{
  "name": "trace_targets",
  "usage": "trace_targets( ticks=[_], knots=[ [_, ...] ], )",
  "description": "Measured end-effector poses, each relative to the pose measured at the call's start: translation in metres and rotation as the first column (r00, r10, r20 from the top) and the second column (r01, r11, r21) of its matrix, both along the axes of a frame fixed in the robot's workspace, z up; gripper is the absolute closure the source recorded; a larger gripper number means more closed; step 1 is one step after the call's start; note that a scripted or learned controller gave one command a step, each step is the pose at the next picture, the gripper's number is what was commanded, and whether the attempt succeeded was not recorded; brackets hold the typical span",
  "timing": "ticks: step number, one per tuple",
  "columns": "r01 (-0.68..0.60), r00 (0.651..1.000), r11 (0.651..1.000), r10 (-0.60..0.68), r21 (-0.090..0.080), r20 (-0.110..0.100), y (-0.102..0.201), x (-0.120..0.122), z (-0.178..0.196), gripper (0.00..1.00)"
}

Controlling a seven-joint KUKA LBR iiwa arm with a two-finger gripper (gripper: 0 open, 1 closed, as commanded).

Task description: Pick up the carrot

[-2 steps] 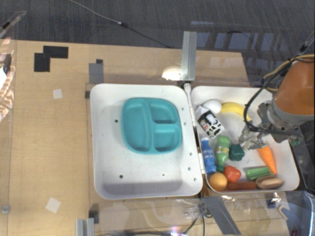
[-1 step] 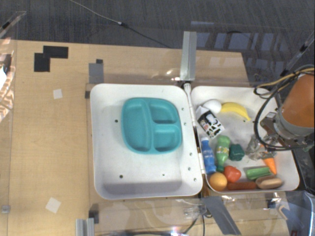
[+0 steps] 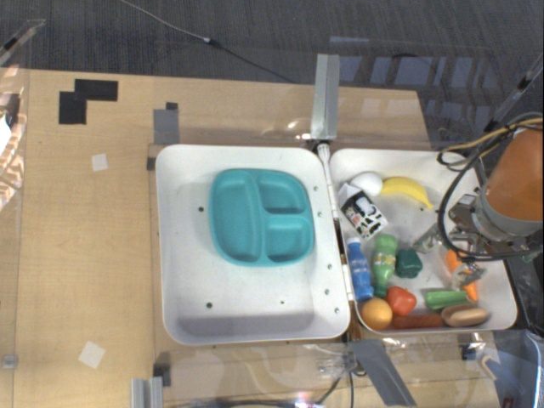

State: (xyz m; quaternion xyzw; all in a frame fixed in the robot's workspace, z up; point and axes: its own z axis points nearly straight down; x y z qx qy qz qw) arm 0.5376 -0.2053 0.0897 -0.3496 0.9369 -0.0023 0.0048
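My gripper hangs low over the right bin, and I cannot tell its state. The carrot, a small orange taper, lies just beside it near the bin's right wall. Below it lie a glossy green pepper and a tan bun. A curved yellow banana sits toward the far wall. The left bin holds a smooth teal divided tray.
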Motion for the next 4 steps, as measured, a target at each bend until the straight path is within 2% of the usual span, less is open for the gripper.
trace_targets(
  ticks=[1, 2, 3, 4],
  knots=[
    [-0.004, 1.000, 1.000, 0.004, -0.002, 0.010, 0.001, 0.004, 0.014, 1.00],
    [-0.480, 0.877, 0.877, 0.480, -0.010, 0.006, 0.001, -0.023, 0.001, 1.00],
    [-0.747, 0.665, 0.665, 0.747, -0.013, -0.002, 0.015, -0.020, 0.159, 1.00],
    [-0.936, 0.351, 0.351, 0.936, -0.006, -0.009, 0.007, -0.025, -0.001, 1.00]
  ],
)
